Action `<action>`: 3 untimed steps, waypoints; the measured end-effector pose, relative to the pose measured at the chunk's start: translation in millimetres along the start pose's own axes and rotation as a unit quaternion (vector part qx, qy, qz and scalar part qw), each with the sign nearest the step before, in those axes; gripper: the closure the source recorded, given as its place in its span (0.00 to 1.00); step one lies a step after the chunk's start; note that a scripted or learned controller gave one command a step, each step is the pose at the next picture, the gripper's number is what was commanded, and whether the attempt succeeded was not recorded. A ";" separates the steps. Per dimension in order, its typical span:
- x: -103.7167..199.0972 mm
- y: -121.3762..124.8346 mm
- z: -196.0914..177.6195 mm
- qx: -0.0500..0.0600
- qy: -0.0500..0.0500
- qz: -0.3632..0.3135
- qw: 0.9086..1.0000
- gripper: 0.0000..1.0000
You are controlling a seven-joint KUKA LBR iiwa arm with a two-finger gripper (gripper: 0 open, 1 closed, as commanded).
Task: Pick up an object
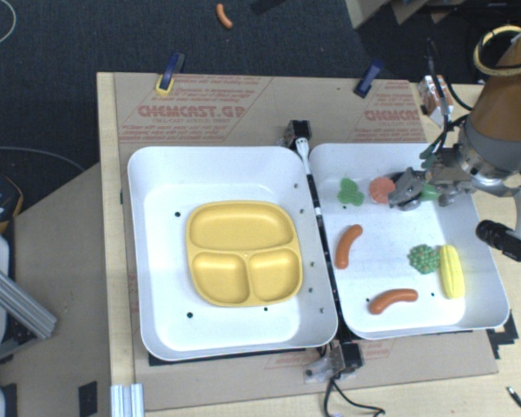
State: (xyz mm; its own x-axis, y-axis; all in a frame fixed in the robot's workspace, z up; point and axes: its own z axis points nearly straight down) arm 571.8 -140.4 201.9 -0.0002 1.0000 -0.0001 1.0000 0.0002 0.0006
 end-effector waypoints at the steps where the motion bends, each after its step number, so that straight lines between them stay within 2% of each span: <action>1: -3.6 -7.7 60.2 0.004 0.001 0.001 1.000 0.00; 2: -2.6 -9.1 114.0 0.004 0.001 0.000 1.000 0.00; 3: -3.4 -7.1 99.5 0.000 0.000 0.001 1.000 1.00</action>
State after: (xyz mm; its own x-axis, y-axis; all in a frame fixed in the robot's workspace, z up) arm 564.8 -143.8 102.4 0.0012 1.0000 0.0000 1.0000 -0.0012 0.0010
